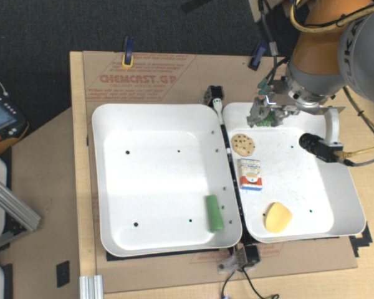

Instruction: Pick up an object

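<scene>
Nearest the camera, at the lower edge of the frame, a small black clamp [248, 255] with trailing wires sits at the foot of the seam between the two bins. Just above it, low in the right bin [336, 204], lies a yellow lump [277, 217]; a green stick [214, 213] lies low and right in the left bin [112, 167], close to the dividing wall.

Moving up the right bin, a small white packet [250, 174] with red and blue print sits near the left wall, and a round cookie [242, 144] is just above it, apart from it by a thin gap. At the upper right the arm [327, 36] leans in, and its gripper [266, 112] hangs at the top left corner of the right bin, above the cookie. Something green seems to show at the tips, but I cannot tell whether the gripper is wide, narrow or holding anything.

Judged risks: no target is fixed, and the gripper is tight to the bin's corner, so a straight descent could strike the rim or wall. The cookie is flat and may slip from a pinch or crack. Packet and cookie lie close, so closing on one may nudge the other. The green stick hugs the wall, leaving little room for a finger
</scene>
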Robot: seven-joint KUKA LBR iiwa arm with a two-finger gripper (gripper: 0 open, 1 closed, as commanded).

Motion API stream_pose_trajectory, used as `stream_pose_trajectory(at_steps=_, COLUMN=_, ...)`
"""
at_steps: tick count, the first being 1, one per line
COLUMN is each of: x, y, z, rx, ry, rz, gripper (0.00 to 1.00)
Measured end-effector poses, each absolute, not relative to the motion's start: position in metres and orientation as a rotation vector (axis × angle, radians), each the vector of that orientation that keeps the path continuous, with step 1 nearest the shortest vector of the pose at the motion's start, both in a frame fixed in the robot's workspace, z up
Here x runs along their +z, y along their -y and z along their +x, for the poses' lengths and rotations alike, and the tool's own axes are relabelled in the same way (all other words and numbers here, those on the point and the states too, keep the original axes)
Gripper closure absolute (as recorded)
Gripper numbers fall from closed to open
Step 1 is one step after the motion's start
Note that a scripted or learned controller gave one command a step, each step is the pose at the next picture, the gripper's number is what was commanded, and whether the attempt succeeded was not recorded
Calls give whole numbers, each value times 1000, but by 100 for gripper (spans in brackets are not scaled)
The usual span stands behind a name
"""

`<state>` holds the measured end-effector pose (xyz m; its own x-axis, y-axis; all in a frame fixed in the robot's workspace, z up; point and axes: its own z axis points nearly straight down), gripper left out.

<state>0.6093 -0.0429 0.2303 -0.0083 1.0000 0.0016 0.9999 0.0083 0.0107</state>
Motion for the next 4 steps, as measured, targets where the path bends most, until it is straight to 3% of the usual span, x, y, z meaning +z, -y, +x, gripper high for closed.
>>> stream_pose_trajectory(at_steps=1, x=241, y=10, z=614, rx=5, ry=-2225, rz=2215, gripper=100)
stream_pose_trajectory(at_steps=2, x=216, y=-29, z=627, rx=-1, ry=-2227, rz=2218, gripper=100)
stream_pose_trajectory(at_steps=3, x=265, y=-77, z=596, rx=9, ry=-2228, rz=2213, gripper=100)
stream_pose_trajectory(at_steps=4, x=262, y=-73, z=597, rx=0, ry=-2223, rz=2219, gripper=0)
